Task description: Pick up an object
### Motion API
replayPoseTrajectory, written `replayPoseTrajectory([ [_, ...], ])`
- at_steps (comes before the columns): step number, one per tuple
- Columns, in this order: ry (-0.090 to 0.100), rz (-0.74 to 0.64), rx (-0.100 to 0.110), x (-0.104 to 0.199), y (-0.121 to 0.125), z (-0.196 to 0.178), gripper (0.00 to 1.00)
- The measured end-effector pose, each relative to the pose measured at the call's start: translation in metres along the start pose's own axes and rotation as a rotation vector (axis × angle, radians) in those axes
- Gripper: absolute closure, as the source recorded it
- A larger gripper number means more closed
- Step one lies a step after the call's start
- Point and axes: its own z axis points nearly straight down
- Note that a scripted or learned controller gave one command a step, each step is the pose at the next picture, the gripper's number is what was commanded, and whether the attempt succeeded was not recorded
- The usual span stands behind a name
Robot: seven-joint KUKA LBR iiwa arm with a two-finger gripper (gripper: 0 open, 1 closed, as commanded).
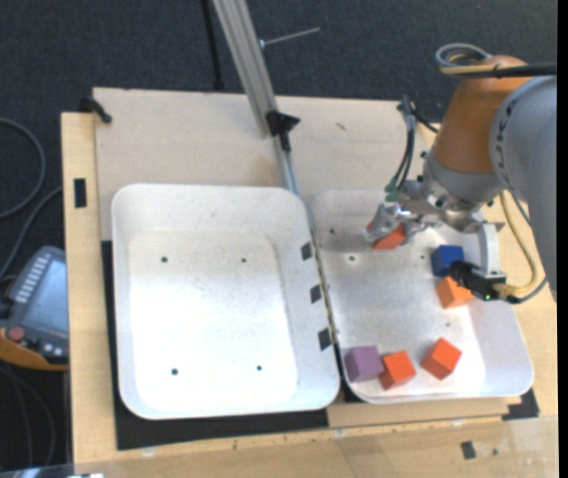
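end effector [392,229] over right bin [384,297] at 12 o'clock end, small orange block [390,239] at its tips; pinched or just touching: can't tell. other blocks lie 4–6 o'clock.

Two bins side by side on the bench [194,127], blocks all in the right one.

The left bin [214,302] sits beside the right bin [508,366], their inner edges touching. Along the right bin's near edge, three blocks [399,366] sit in a row. Two more blocks [450,275] lie by its right side, one behind the other. The end effector [392,225] hangs over the bin's far part, a block [390,238] directly under it.
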Motion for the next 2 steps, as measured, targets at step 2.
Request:
replayPoseTrajectory([
  [2,0.003,-0.002,0.009,0.158,-0.055,-0.028,1.00],
])
